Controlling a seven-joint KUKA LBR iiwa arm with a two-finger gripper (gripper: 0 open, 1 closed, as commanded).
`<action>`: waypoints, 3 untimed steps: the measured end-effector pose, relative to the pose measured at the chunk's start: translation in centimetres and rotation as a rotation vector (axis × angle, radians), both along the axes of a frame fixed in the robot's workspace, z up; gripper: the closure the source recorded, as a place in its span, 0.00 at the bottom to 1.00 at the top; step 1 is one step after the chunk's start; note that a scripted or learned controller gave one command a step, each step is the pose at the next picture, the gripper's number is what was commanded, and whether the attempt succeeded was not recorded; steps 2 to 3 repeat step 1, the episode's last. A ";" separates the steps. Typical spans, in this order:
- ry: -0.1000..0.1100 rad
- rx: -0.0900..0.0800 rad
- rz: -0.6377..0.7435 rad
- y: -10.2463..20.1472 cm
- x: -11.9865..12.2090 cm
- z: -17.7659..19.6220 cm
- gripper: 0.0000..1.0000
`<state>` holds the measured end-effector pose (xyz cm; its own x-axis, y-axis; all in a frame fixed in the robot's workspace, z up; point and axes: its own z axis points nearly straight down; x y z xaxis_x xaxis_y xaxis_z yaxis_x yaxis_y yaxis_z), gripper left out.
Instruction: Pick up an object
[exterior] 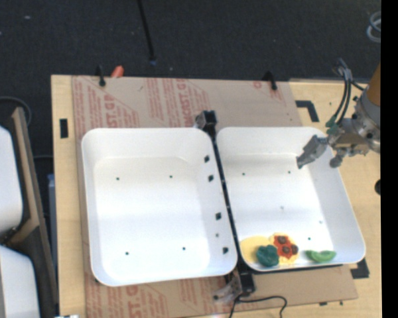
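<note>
the task looks to be at its beginning – nothing is lifted yet. the pincer [322, 152] hangs above the upper right part of the right bin [265, 144], close to that bin's far right wall, and the arm comes in from the right edge of the view. two fingers can be seen, one grey finger pointing to the left and down and one shorter beside it, with a clear gap between them; i judge the pincer to be spread apart, and there is nothing between the fingers.

the things to pick up all lie together in the near corner of the right bin, well apart from the pincer. there is a yellow flat object [252, 249] against the bin's front wall, a dark green lumpy object [267, 256] lying on it or touching it, an orange and red object [284, 244] just beside that, and a small green object [320, 256] a little more to the right. the small shapes are blurred, so i cannot tell what they are exactly.

the left bin [152, 144] has only its white bottom with some dark dots, and both bins stand on the counter [152, 105], which is covered with cardboard.

so what is left is nearly everything – to bring the pincer over the near corner, go down on one object, close on it and lift it
</note>
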<state>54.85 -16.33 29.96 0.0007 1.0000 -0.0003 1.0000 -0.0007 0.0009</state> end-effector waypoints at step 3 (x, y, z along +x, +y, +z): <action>0.005 0.002 0.002 4.1 -4.5 -6.0 0.00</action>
